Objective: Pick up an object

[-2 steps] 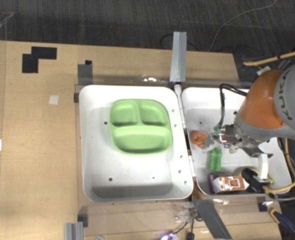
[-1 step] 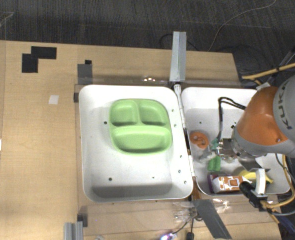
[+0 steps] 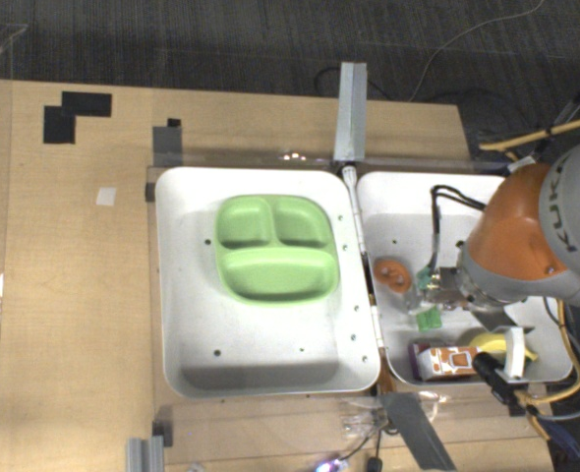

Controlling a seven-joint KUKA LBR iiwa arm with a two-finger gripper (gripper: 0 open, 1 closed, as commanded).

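Since the gripper [image 3: 430,298] hangs low in the right bin [image 3: 398,200], the move turns on what lies right under it and just beside it. A small green block [image 3: 429,319] sits touching or almost touching the tip, on the side toward the bin's near wall. An orange round piece [image 3: 392,274] lies just beside the tip, toward the divider between the bins. Farther toward the near wall, a dark packet [image 3: 445,362] lies flat, its long axis running along that wall, and a yellow piece [image 3: 496,344] lies beside it, under the wrist. From above, whether the gripper is spread or closed cannot be told, and nothing can be seen held. My judgement is that the block is the nearest pick, needing only a short shift toward the near wall. Well apart, the green tray [image 3: 275,247] fills the left bin [image 3: 182,293], far beyond the divider
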